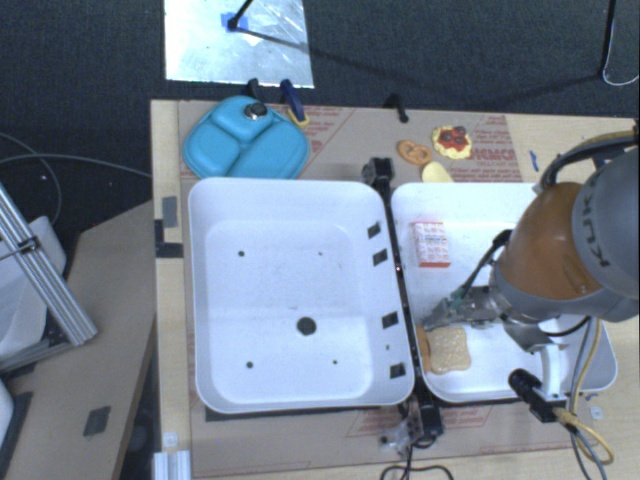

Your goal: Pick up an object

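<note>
**Operator:** What's on the bench, biggest things first?

**Observer:** You have the bench (330, 128) itself, with the left bin (290, 293) and the right bin (470, 203) sitting side by side, their inner walls touching along the middle. The left bin shows you a bare white floor with a dark round spot near its centre. The arm (570, 248) comes in from your right and hangs over the right bin, covering much of its right half.

**Operator:** And behind the bins?

**Observer:** You'll see a blue divided tray (246, 140) at the back left of the bench, then three small toy foods near the right bin's back rim: a red-topped piece (452, 141), an orange piece (412, 152) and a pale yellow piece (436, 173).

**Operator:** Where's the thing to pick?

**Observer:** You have two in the right bin. A white card with red print (431, 243) lies flat near the back left corner. A tan slice of toast (447, 349) lies at the front left, beside the dividing wall.

**Operator:** The claw?

**Observer:** The gripper (443, 313) sits low just above the toast's back edge, pointing toward the divider. I cannot tell you whether its fingers are apart or together; they blur into one grey shape.
</note>
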Robot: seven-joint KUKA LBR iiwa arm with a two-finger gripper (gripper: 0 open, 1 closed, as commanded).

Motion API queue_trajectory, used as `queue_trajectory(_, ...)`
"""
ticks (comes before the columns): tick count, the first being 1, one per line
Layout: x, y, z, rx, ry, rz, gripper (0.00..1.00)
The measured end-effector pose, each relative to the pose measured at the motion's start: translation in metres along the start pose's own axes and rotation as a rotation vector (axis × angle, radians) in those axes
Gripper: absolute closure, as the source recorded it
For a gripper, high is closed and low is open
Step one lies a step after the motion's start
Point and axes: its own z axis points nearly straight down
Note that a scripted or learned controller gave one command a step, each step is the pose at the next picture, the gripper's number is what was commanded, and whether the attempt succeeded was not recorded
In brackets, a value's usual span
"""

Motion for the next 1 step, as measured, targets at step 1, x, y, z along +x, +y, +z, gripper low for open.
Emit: queue_trajectory(1,0.0888,0.0504,-0.1015,0.013,0.015,-0.014,0.00)
